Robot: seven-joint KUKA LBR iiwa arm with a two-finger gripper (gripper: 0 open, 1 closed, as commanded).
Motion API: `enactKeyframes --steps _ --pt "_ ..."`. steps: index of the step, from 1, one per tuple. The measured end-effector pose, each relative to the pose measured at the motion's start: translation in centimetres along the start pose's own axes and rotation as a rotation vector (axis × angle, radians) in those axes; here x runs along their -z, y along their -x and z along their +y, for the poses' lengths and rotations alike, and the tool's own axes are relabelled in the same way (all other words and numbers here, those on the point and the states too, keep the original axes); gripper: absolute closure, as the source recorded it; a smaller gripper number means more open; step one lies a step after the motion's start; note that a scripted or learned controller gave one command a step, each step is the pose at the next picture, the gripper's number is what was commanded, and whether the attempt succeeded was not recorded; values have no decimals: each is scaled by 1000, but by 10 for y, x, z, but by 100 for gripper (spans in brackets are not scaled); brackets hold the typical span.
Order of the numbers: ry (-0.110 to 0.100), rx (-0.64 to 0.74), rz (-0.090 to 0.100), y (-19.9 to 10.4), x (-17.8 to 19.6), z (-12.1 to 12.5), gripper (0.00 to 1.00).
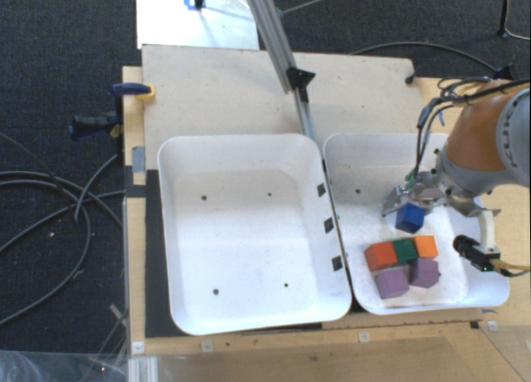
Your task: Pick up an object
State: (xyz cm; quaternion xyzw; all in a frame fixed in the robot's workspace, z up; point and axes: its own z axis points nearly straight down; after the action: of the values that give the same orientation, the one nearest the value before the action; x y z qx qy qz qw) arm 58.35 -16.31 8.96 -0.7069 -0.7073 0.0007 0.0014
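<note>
Purple blocks [406, 277] sit nearest, at the front of the right bin [365, 164], packed against an orange block [382, 255], a green one [405, 249] and a small orange cube [426, 246]. Just behind them a blue cube [410, 217] lies beneath the gripper [412, 198], touching it; whether the fingers grip it I cannot tell, since the wrist hides them. Alongside is the left bin [241, 231], with a metal pole [278, 40] slanting above.
</note>
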Motion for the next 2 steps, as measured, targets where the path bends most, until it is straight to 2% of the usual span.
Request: enactKeyframes --steps 1,2 --pt "2 3 0 -26 0 -25 0" --pt "7 3 -1 -25 12 -22 100"
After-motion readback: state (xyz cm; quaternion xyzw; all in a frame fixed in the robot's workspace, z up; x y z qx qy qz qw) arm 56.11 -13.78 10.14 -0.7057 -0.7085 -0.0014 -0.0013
